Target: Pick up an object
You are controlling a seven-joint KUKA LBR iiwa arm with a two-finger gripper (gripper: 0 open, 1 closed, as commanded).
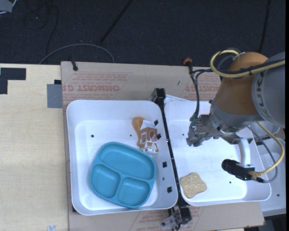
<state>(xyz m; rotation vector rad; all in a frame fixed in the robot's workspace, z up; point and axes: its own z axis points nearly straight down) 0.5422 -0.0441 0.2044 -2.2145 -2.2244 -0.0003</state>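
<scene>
**Overhead view of the pick cell.** Two white bins are set side by side on a cardboard sheet (111,83) laid on the desk (24,153).

The gripper (196,134) is seen low over the right bin (260,196), in that bin's 10 o'clock part, above bare floor. Nothing is seen held in it. Whether it is open or closed cannot be told from this angle.

The one loose thing in the right bin, a tan biscuit (192,185), lies flat in the 7 o'clock corner, close to both walls. It is at 6 o'clock from the gripper and apart from it.

In the left bin (70,153) a blue tray (123,174) is laid toward 6 o'clock. A small printed packet (148,139) rests at the tray's 1 o'clock edge, near the wall next to the right bin.

The pick is judged not yet made.

**Risks:**
- A descent at the present spot would probably close on nothing, since only bare floor lies below.
- A grasp at the biscuit could be spoiled by the corner walls, which leave little room on two sides.
- The biscuit appears thin and flat, so it may be pushed along the floor or crushed rather than lifted.
</scene>
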